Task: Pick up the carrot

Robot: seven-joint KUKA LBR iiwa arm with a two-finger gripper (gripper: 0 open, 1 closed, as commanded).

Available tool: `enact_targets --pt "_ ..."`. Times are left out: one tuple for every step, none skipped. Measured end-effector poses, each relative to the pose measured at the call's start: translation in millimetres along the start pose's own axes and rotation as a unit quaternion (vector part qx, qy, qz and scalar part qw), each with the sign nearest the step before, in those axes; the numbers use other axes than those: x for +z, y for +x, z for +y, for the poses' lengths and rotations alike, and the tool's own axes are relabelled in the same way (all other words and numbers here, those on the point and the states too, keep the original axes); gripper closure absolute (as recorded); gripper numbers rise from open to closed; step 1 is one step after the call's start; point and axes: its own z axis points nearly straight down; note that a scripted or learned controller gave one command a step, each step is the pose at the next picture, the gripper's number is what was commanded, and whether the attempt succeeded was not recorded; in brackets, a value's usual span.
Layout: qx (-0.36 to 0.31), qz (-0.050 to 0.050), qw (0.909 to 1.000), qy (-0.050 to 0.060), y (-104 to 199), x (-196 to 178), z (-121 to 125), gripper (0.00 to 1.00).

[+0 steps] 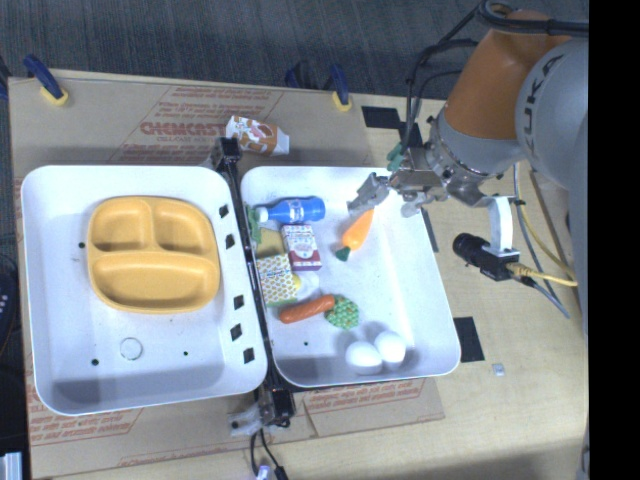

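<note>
The carrot [357,229] is a short orange piece with a green end, lying tilted in the upper right part of the right bin [430,298]. My gripper [388,201] hovers just above and to the right of it, with its fingers spread apart. The left finger [364,194] sits right at the carrot's upper end, and whether it touches is unclear. The carrot is not between the fingers.
The right bin also holds a blue bottle [293,210], a red and white carton [301,247], a yellow packet [277,278], a red-orange sausage-like piece [305,310] beside a green lump [343,313], and two white eggs [376,352]. A yellow divided plate [153,251] fills the left bin.
</note>
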Motion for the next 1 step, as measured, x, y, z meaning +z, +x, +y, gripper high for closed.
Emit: enact_targets --pt "0.133 0.0 0.9912 0.001 -38.0 114.5 37.1 0.0"
